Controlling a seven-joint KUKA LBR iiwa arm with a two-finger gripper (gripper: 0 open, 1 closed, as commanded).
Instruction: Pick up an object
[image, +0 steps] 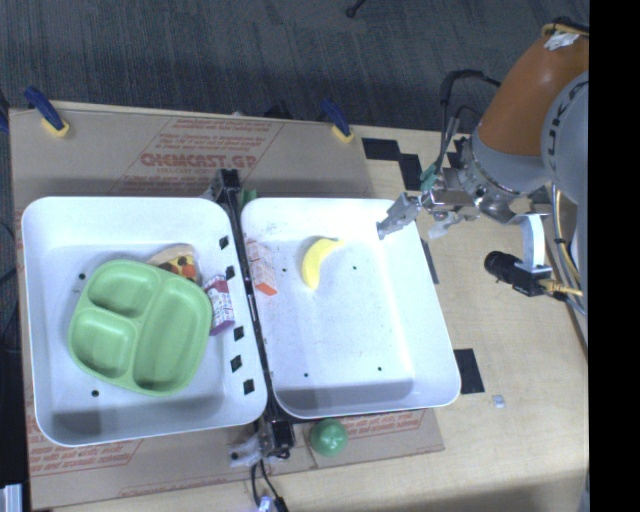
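Green and round, a small ball (327, 436) sits on the cardboard sheet (200, 150) at the bench's front edge, just outside the near rim of the right bin (400, 340), close to the black clip joining the two bins. Just behind it, the left bin (45, 300) holds a green divided plate (140, 325) with three compartments, tilted slightly on the bin floor. Tucked against the plate's far right edge are a tan and orange item (180, 262) and a small purple-and-white wrapper (220, 300); what they are is hard to tell. The right bin holds a yellow banana (316, 260), curved, lying near its far left part, with a small orange scrap (265, 288) beside the left wall. Over the bin's far right corner hangs the gripper (392, 222), nothing between its fingers; whether they are spread or closed cannot be told. It is well apart from the banana. Blue clamps (45, 110) pin the cardboard's far edge.
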